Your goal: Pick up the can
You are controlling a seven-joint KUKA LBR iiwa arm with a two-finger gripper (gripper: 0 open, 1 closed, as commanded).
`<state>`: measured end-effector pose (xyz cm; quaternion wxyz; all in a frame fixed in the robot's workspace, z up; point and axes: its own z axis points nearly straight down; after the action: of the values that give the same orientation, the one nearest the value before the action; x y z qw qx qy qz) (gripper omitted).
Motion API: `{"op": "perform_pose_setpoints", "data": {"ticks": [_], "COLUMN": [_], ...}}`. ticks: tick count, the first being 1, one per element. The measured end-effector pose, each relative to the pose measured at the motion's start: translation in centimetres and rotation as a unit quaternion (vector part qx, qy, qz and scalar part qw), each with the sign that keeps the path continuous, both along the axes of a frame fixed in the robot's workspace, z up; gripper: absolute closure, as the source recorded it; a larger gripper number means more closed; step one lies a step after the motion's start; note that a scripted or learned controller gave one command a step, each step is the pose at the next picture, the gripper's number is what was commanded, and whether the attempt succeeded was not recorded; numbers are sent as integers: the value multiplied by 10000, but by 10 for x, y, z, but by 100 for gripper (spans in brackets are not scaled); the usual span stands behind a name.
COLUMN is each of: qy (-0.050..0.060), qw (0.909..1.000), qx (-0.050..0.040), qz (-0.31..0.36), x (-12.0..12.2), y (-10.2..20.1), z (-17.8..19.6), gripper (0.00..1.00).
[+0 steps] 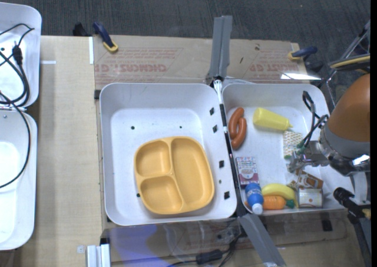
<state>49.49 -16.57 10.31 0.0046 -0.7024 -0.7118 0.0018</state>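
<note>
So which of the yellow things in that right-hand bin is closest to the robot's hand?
The banana, lying at the bin's near edge beside the carrot. The yellow mustard bottle lies further off, toward the bin's far side, next to the sausages.

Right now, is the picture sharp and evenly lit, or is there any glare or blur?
Camera view: lighting is even, shadows soft; the yellow plate and sausage look sharp. The gripper area is cluttered and hard to resolve. A bluish glare lies on the bench edge below the left bin.
</note>
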Motion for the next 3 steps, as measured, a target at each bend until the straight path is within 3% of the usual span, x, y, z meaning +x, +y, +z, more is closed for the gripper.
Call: {"op": "perform_pose_setpoints", "data": {"ticks": [1,2,3], "qy": [2,-21,-14], "qw": [10000,9994,9902], "qx": [0,-20,16], "qz": [2,-353,-1394], "x": [0,41,45], "y": [0,27,-36], "z": [0,-14,-13], "gripper": [0,0,0]}}
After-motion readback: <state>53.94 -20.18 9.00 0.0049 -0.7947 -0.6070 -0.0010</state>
